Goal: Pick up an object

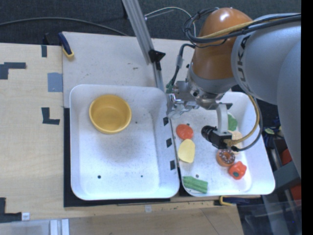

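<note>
**Pincer hanging over right bin, targets lying just below it in frame**

Hovering at centre frame: the pincer (180,103), sitting over the upper-left corner of the right bin (261,180), close beside the ridge where the two bins meet. Impossible to tell how far open; nothing visibly caught in it.

Lying nearest, directly below in the picture: a red-orange piece (184,131), roundish, no clear long axis. Lying just below that and touching or nearly touching it: a yellow piece (186,151), long axis running roughly up and down the frame. Resting further down, near the bin's lower edge: a green piece (195,184), long axis running left to right with a slight tilt. Sitting lower right: a donut (226,157) and a red fruit (237,170), just beside each other, partly behind the black fitting and hose hanging from the wrist.

Standing well apart to the left, in the left bin (83,180): a yellow bowl (110,113), upright.

Reaching in from the right edge: the arm (274,58), orange band at upper centre, wrist pointing down and slightly leftward onto the surface. Judging likeliest pick to be the red-orange piece, needing only a short shift toward lower frame.
</note>
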### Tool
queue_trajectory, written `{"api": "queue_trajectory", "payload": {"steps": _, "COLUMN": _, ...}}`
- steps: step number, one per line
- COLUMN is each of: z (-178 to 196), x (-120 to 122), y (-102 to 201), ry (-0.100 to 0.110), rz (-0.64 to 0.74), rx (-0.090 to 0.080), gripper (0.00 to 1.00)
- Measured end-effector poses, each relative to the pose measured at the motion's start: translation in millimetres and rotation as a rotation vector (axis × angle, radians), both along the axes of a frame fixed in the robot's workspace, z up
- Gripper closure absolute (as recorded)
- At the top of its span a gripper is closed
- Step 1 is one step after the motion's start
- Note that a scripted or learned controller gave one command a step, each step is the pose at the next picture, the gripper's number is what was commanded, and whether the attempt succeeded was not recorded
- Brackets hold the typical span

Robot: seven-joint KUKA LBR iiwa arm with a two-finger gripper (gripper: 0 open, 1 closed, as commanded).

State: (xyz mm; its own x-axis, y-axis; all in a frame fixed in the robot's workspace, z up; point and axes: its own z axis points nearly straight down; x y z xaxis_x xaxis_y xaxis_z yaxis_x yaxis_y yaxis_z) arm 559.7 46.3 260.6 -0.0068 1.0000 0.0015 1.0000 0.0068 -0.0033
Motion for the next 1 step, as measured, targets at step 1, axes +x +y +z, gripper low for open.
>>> {"api": "queue_trajectory", "payload": {"steps": 1, "z": -10.6, "x": -29.1, "y": 46.1, "ry": 0.002, "rz": -0.001, "rx": -0.001, "gripper": 1.0}}
